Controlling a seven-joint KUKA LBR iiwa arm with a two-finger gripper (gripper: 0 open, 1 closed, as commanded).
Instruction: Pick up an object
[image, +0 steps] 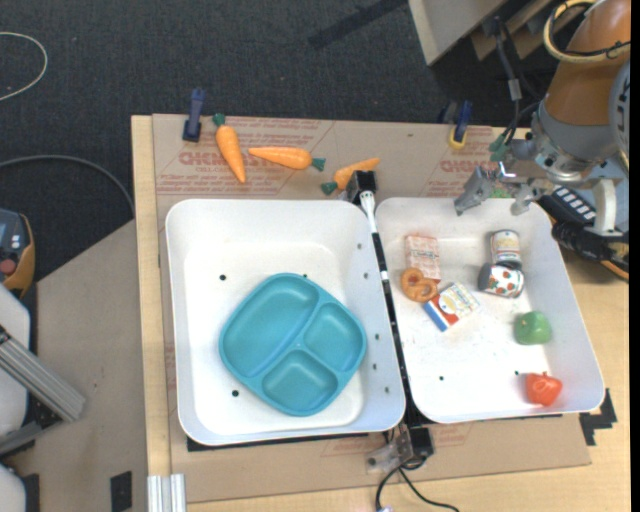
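Pincer (497, 188) hovers with fingers spread apart, gripping nothing, above the right white bin's (575, 345) far edge, the small silver can (504, 263) lying just below it.

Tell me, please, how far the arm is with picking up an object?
Nothing looks done yet. The gripper hangs open over the far edge of the right bin, holding nothing. The can, pretzel, green ball and red toy lie in the bin. Choosing one, gripping it and lifting it is all left.

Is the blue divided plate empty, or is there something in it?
Empty. All three compartments of the blue plate show bare blue surface; it lies flat in the left bin.
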